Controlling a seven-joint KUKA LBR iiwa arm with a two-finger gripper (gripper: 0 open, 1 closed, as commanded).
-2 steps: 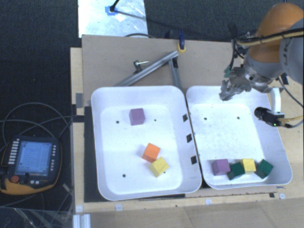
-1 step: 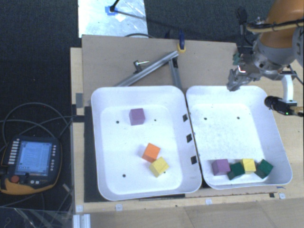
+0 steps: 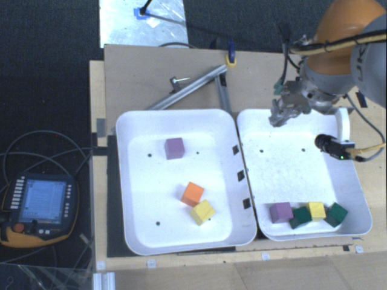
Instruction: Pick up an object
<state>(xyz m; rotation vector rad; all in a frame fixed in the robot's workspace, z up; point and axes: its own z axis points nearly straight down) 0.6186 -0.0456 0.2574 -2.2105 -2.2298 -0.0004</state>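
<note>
The end effector [image 3: 282, 117] hangs over the right bin [image 3: 302, 162] at its 12 o'clock rim; whether it is wide or narrow cannot be told, and nothing shows in it. Along that bin's 6 o'clock edge sit a purple cube [image 3: 280, 211], two green cubes [image 3: 299, 217] and a yellow cube [image 3: 317, 209]. The left bin [image 3: 139, 222] holds a purple block [image 3: 174, 148] toward 12 o'clock, with an orange block [image 3: 192, 193] touching a yellow block [image 3: 203, 212] nearer 6 o'clock.
</note>
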